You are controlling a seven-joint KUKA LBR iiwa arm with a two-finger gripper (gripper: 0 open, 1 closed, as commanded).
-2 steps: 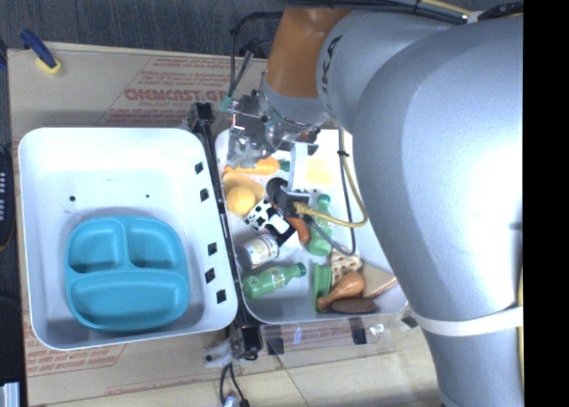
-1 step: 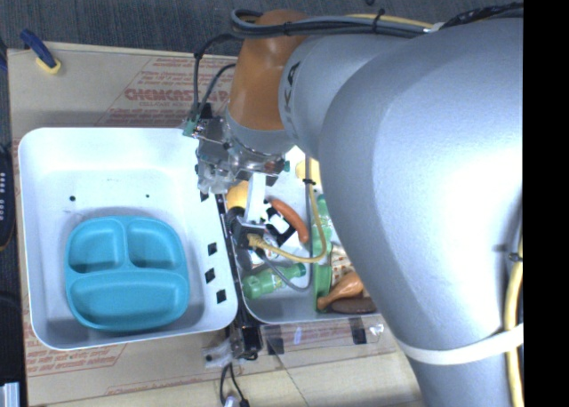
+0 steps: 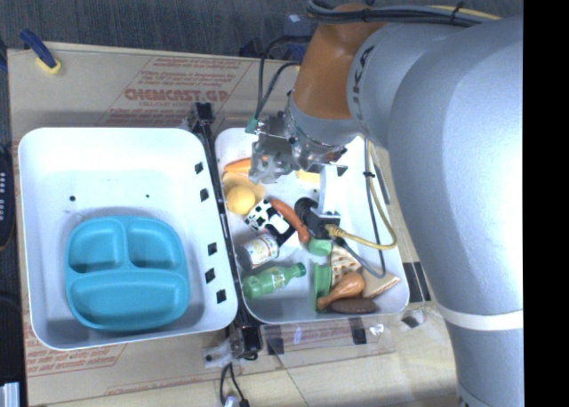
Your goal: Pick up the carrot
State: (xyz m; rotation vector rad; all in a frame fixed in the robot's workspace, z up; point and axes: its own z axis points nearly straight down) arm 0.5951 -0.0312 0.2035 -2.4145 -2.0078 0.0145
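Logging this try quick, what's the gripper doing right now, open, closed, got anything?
Gripper: low over the back of the right bin, beside an orange item; open or closed cannot be told, and nothing shows in its grasp.

Blue divided tray (image 3: 128, 274) in the left bin (image 3: 36, 219); green bottle (image 3: 274, 280), yellow lemon (image 3: 240, 196) in the right bin (image 3: 391, 303).

Red print reading "CHEMCAST GP" on the brown protective sheet (image 3: 169, 85) covering the worktop behind the left bin, with smaller red lines around it too blurred to read.
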